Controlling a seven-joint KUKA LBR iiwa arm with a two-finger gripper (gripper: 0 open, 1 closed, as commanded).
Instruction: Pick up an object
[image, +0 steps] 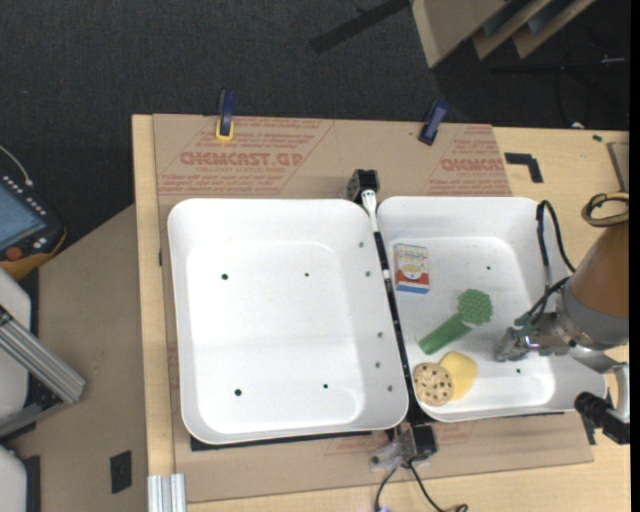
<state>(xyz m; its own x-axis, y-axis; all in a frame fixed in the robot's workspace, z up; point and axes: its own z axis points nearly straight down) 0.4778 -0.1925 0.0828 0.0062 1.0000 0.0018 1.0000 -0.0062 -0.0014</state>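
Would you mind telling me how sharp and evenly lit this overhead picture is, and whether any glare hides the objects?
In the camera view, light is even and soft; the white bins are bright but not blown out, with faint shadows. The green brush and small carton read clearly, though its print is too small. The gripper looks slightly blurred.

Arm (600, 285): orange band over grey wrist, black cable looped alongside; small metallic hand (520, 340) at its end.

Bins (200, 300) white; brush (458, 319) green; sponge (445, 378) yellow, speckled face; carton (411, 268) white, red-blue print.
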